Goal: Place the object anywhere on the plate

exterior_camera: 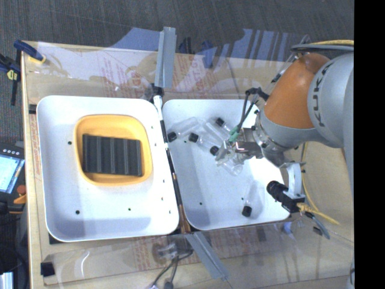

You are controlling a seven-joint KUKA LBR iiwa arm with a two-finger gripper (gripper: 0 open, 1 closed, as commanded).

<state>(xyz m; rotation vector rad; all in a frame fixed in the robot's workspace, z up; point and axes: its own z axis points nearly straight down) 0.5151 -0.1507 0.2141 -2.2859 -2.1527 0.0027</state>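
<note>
Grey arm (319, 101) reaching low over right bin (198, 203)

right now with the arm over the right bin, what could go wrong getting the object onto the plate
The gripper sits low in the right bin among clear, hard-to-see items, so a grasp may miss or catch nothing. The yellow plate lies in the left bin; a carried object could snag on the divider between bins.

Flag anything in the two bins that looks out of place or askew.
Little stands out. The yellow plate lies flat in the left bin, its dark centre bare. In the right bin, the end effector hangs over something clear I cannot identify.
</note>
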